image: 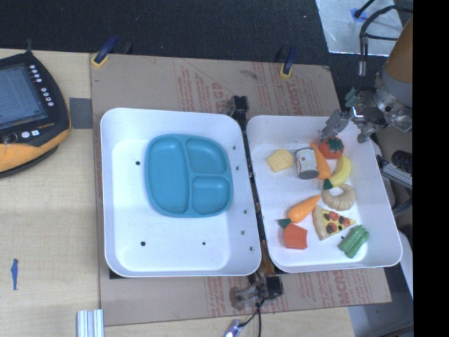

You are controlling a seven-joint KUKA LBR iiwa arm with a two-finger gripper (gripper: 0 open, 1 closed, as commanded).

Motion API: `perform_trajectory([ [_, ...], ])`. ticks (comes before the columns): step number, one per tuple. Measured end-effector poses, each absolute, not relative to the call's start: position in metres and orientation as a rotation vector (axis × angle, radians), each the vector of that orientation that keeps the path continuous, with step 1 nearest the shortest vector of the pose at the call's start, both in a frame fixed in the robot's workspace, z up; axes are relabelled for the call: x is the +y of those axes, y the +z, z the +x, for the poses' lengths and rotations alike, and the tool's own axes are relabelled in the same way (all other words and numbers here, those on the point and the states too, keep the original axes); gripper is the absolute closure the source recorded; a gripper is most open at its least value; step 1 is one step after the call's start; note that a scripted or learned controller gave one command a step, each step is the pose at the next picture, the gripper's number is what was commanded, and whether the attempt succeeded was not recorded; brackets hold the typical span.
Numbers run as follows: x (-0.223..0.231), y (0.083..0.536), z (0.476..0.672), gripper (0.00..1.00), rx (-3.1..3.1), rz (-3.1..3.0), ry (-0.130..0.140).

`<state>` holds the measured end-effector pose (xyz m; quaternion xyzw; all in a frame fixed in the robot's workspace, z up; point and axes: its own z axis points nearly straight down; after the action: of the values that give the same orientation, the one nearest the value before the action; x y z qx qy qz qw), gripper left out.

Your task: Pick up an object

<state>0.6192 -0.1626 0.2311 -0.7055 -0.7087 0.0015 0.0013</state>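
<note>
My gripper point(351, 127) hangs over the far right corner of the right bin point(372, 258), fingers spread open with nothing between them. Just below it lies a red tomato toy point(332, 146), beside a small orange carrot point(321, 162) and a banana point(342, 172). Further left sit a grey can point(305, 163) and a yellow waffle piece point(280, 161). Nearer the front lie a bagel point(338, 196), a larger carrot point(303, 209), a pizza slice point(331, 222), a red block point(295, 236) and a green pickle point(353, 241).
The left bin point(119, 188) holds a blue divided plate point(188, 175). A teach pendant point(28, 111) lies on the bench at far left. Clamps point(240, 106) sit where the two bins meet, at the back and front.
</note>
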Motion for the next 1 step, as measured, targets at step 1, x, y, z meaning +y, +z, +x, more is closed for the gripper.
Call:
perform_trajectory([
  [1,-0.1748,0.1039,0.6532,0.0,-2.225,-2.215,0.005],
])
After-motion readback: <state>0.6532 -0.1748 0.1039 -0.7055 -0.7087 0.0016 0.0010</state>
